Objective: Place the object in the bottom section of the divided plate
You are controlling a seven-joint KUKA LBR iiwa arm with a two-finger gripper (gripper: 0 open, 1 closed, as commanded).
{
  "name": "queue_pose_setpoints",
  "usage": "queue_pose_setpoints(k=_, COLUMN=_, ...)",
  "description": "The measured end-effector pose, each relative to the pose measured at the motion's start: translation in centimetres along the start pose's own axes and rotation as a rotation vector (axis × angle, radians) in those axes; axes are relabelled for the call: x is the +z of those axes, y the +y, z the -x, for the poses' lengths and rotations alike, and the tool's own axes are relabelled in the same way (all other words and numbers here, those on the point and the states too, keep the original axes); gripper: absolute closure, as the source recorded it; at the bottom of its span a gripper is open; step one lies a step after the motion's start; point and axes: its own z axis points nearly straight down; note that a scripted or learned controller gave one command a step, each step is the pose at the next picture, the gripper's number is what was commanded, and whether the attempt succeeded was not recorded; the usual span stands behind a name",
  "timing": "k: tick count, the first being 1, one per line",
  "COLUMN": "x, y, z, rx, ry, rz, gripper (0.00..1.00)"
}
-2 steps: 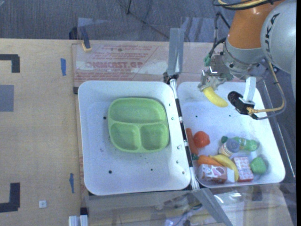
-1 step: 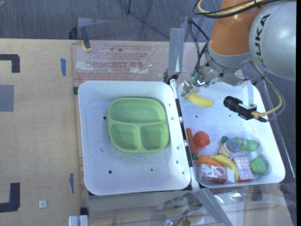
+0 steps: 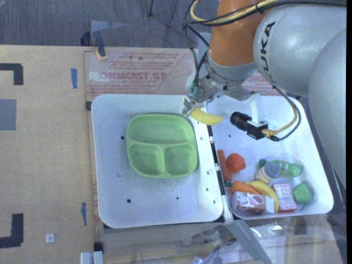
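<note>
Yellow banana-like object [image 3: 205, 117] pinched in gripper [image 3: 192, 106], center frame. Hanging just right of green divided plate [image 3: 161, 145], over left bin [image 3: 110, 191] edge.

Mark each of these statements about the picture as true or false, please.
1. The green divided plate lies in the left bin. True.
2. A yellow object is at the tips of the hand. True.
3. The yellow object already lies on the plate. False: it is above the plate's upper right corner, by the bins' shared edge.
4. The right bin holds several toy items. True.
5. The plate has two sections. False: it has three.
</note>
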Motion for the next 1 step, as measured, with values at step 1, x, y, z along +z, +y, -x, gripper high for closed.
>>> queue_pose_setpoints(k=1, x=-0.01, y=-0.01, z=0.05, rx=0.001, ry=0.0, rz=0.0, gripper=0.0)
